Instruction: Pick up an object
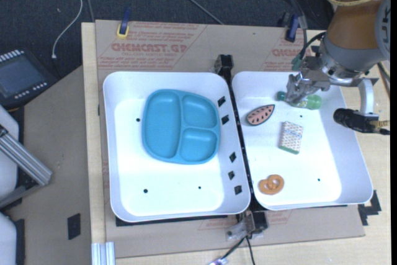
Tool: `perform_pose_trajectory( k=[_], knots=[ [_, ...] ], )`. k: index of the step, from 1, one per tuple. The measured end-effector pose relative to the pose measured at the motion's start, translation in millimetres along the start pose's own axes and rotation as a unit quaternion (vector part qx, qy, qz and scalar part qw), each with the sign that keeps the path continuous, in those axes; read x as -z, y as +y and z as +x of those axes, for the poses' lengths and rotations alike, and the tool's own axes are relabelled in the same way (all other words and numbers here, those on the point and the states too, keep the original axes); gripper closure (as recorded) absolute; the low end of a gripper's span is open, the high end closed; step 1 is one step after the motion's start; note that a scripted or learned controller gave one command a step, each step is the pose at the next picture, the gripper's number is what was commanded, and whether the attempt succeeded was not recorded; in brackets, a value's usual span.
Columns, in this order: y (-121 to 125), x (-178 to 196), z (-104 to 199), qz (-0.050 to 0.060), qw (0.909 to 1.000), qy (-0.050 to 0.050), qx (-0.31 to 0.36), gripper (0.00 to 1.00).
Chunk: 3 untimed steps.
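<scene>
Cardboard-topped desk (186, 40) under two white bins, cables on dark floor beyond. Hovering low at the far end of the right bin (347, 183), gripper (300, 94) over a green object (312, 102): approach step, grasp not confirmed. Cannot tell how the jaws stand. Green object pale, translucent-looking, mostly hidden. Next: descent and closure squarely on it. Just nearer than it, a leaf-shaped piece (260, 114), a patterned block (291, 136), a pretzel (271, 184).
</scene>
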<state>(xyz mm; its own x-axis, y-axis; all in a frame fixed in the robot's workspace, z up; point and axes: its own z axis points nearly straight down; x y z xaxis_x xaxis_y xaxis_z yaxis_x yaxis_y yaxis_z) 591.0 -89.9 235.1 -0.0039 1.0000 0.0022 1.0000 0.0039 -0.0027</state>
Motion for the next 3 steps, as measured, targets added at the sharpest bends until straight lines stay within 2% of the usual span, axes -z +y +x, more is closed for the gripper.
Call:
perform_pose_trajectory(
  k=[1, 3],
  knots=[
    [-5.9, -4.8, 54.0, 0.000, 1.0000, 0.000, 0.000, 1.00],
    [-50.1, -19.4, 150.2, 0.001, 1.0000, 0.000, 0.000, 1.00]
  ],
)
